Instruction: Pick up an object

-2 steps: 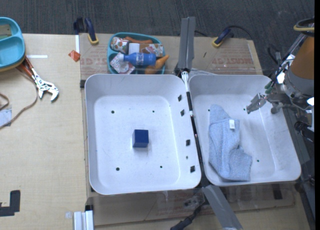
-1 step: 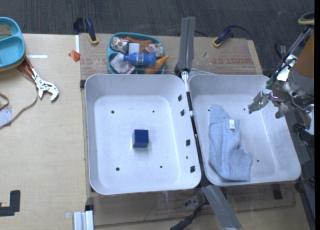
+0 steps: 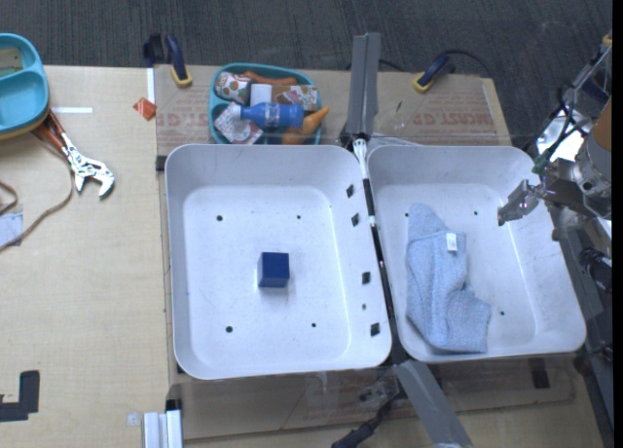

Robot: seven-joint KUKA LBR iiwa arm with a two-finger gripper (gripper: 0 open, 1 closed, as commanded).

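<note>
Camera view looks down on the bench, where two shallow white bins sit side by side: the left bin holds a small blue cube lying near its middle, well apart from every wall, and the right bin holds a light blue-grey cloth crumpled from the centre toward the near wall. The hand hangs at the right bin's far right side, near the rim, with nothing between its fingers; whether it stands wide or narrow I cannot tell, since the metal tips blur together against the white floor. As I judge it, the pick has not begun: both candidate things rest untouched on the bin floors, so the approach, the closing and the lift all remain. The cloth is the nearer target, with bare floor between it and the hand, so a descent there looks unobstructed. The cube offers open room on all sides, but reaching it means crossing the raised divider where the two bins meet. Beyond the bins, a blue tub of oddments and a wrench lie clear of any likely path.
</note>
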